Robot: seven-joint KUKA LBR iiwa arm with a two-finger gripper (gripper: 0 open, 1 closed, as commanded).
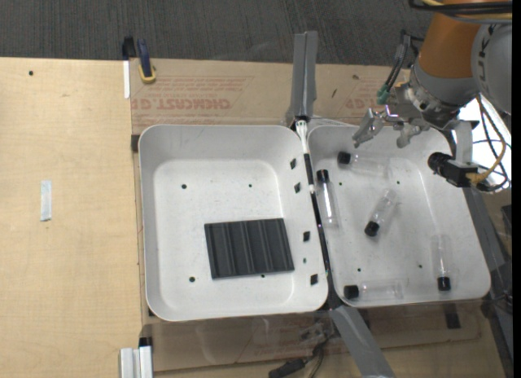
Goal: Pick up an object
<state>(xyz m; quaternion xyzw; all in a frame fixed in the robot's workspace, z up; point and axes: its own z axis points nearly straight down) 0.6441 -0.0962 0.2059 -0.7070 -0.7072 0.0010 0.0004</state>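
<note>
Item one, far left: I am looking at a bare plywood bench top [65, 205], with a small pale strip [45, 201] lying on it well apart from the bins. A blue-handled clamp [142, 60] is sitting at the far edge of the brown cardboard sheet [212, 95] that is lying under the bins.

Item two: the left bin [163, 156] is holding one dark ribbed rectangular tray [248, 247], lying flat in the near half, slightly right of centre.

Item three: a grey upright post [304, 75] is standing at the far end of the seam between the two bins.

Item four: the right bin [460, 230] is holding several clear tubes with black caps. One tube [325, 198] is lying along the left wall. Another [379, 214] is lying tilted near the middle. A third [372, 291] is resting at the near left corner, and a fourth [441, 264] is lying toward the near right corner. A fifth [358, 161] is lying near the far wall, its black cap pointing left.

Item five, far right: the gripper [389, 126] is hovering over the far edge of the right bin, just beyond the fifth tube. I am seeing its fingers spread apart with nothing between them. The arm [456, 38], with its orange band, is reaching in from the right, cables trailing off it.
</note>
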